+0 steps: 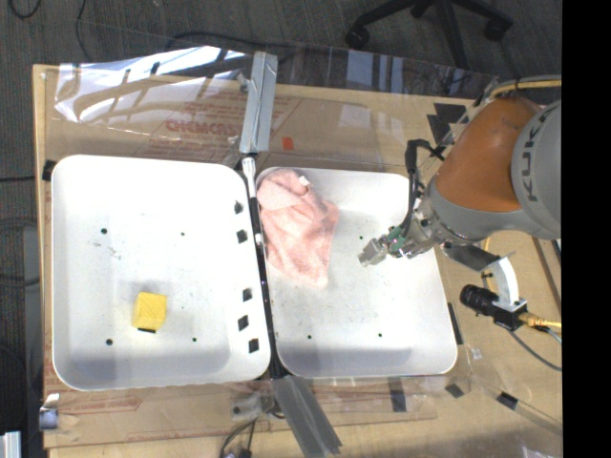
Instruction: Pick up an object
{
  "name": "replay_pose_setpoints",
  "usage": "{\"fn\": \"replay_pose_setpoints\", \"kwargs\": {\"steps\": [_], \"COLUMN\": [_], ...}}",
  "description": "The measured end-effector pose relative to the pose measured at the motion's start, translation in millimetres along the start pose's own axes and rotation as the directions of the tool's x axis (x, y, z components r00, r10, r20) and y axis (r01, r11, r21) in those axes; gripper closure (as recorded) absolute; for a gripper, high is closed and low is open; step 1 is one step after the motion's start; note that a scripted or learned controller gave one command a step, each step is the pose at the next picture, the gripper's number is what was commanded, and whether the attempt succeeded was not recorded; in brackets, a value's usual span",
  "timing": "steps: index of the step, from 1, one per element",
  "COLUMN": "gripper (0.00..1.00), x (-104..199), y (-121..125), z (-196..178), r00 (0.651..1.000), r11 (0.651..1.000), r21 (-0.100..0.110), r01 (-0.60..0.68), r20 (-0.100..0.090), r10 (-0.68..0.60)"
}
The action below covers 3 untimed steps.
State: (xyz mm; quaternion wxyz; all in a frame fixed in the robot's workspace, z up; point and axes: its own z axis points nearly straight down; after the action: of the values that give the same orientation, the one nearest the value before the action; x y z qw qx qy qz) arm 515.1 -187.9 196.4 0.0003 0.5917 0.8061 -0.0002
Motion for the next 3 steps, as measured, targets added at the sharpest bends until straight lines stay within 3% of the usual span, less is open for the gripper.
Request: {"fn": "replay_pose_setpoints", "kwargs": {"steps": [1,2,3], "gripper": [1.00,1.00,1.00], "x": [-1.7,-58.9,-57.8], "y": [-13.8,113.5,114.7], "z": [-37.2,-105.4,-129.8], "r00": [1.000,0.993,0.973], "r11": [1.000,0.993,0.973], "r21": [0.000,-0.001,-0.003], "r01": [-0.016,-0.121,0.229], "r20": [0.000,0.002,0.003], "r10": [0.016,0.121,-0.229]}}
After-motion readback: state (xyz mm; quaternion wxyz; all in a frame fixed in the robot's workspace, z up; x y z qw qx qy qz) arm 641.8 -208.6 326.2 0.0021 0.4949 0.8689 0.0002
